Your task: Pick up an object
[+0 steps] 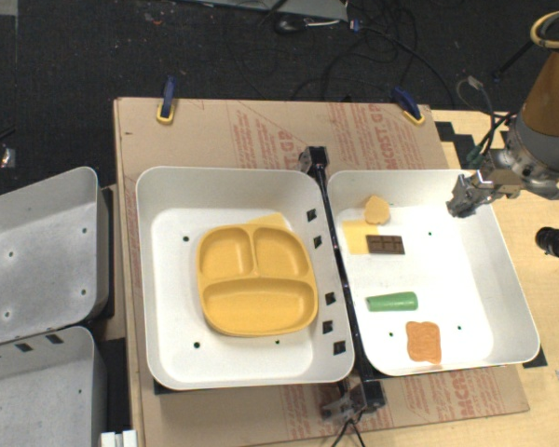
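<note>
Two shallow white bins sit side by side on a brown board (233,138) that covers the bench, the left bin (158,277) touching the right bin (503,287) along a black divider (331,250). Two clamps (blue and yellow) grip the board's far edge (168,101). Cables (373,54) trail across the dark floor behind.

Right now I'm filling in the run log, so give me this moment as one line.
gripper: over right bin's far right edge, holding nothing seen | right bin: brown block, green stick, orange piece | left bin: yellow tray
</note>
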Robot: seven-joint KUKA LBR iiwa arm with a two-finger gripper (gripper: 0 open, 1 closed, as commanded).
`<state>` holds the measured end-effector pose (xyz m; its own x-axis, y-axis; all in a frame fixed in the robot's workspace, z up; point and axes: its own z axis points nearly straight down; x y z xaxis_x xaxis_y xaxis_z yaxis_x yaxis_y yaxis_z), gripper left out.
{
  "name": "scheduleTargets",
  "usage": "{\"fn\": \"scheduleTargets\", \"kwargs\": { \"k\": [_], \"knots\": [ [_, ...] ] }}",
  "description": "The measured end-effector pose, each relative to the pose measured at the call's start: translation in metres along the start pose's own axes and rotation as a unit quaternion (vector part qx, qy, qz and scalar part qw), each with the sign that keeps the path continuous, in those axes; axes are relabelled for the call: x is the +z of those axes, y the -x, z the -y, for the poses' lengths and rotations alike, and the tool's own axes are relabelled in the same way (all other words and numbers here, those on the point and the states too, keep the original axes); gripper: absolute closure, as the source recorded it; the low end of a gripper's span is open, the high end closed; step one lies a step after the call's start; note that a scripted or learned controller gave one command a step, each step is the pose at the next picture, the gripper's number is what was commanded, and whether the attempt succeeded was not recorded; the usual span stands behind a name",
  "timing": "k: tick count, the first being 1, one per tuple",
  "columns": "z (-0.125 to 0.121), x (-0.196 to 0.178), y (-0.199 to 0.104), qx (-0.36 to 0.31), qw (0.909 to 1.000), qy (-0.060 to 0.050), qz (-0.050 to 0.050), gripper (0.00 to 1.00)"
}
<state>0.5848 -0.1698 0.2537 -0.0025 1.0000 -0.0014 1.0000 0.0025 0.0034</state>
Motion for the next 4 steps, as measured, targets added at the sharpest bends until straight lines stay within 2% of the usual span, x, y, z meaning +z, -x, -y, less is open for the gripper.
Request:
{"fn": "scheduleTargets", "kwargs": {
  "k": [2, 4],
  "knots": [
    [-0.017, -0.012, -0.108, -0.003, 1.0000, -0.001, -0.001, 1.00],
    [-0.032, 0.019, -0.210, -0.002, 1.0000, -0.002, -0.001, 1.00]
  ]
}}
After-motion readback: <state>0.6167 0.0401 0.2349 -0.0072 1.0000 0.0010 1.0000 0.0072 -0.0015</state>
